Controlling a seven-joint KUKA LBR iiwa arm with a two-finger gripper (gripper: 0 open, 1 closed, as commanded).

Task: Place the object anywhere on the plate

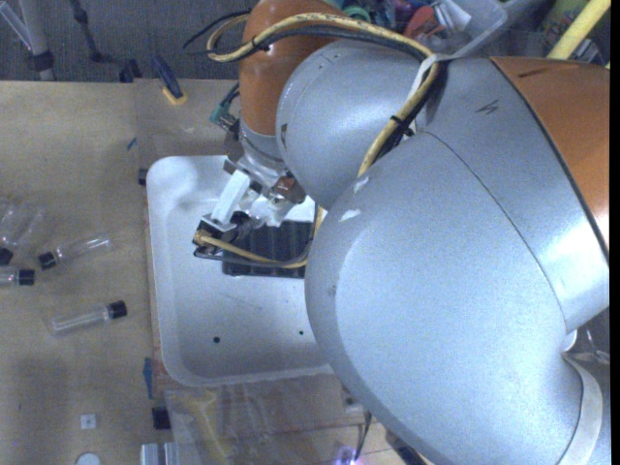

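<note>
Over the white bin [179, 289], grey arm [436, 260] bent low, grasp state unclear.

- Pale wooden desk [77, 153], bearing a shallow white plastic bin [155, 260] right of its bare stretch.
- Clear plastic vials with black caps [89, 316] lie scattered left of the bin.
- A small blue tool [170, 87] lies near the far edge.

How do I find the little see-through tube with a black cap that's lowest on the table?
Find the white bin under the big grey arm, then look left onto the wooden bench, where small clear vials lie scattered. Yours is the lowest vial, lying alone below the others, with its black cap at the end nearest the bin.
</note>
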